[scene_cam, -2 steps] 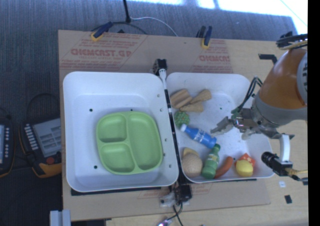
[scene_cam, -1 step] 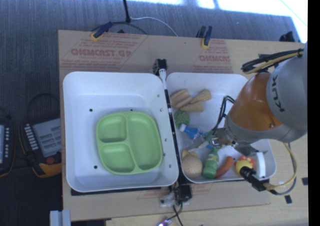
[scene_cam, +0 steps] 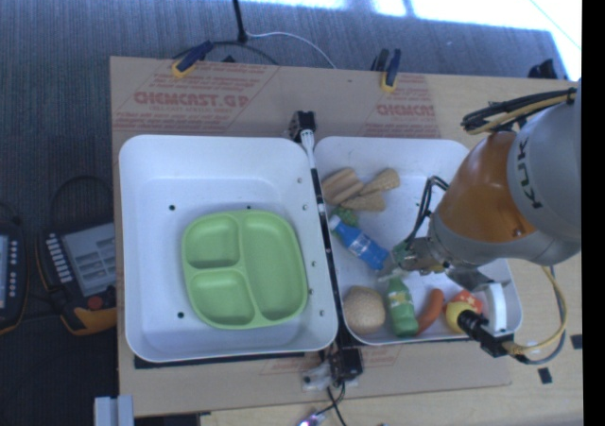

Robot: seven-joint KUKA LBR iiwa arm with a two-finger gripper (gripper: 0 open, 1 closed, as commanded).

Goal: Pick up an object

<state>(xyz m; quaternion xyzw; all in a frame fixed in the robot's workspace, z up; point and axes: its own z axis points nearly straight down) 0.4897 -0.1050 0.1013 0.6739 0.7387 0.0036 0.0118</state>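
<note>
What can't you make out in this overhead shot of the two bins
- Gripper jaws: hidden beneath the arm's wrist in the camera view; open or shut is unclear.
- Right bin: its far right side is covered by the arm.
- Green bottle: label too small to read.
- Small orange-yellow item: too small to identify.

You can read "KUKA" in dark letters on the arm's grey housing [scene_cam: 551,178], at three o'clock in the view, running sideways down the casing. On the brown board [scene_cam: 194,84] under the bins, faded red print reads "CHEMCAST GP" at about eleven o'clock, above the left bin. The same red print repeats at about one o'clock, above the right bin, partly cut off and too faint for you to read in full.
</note>
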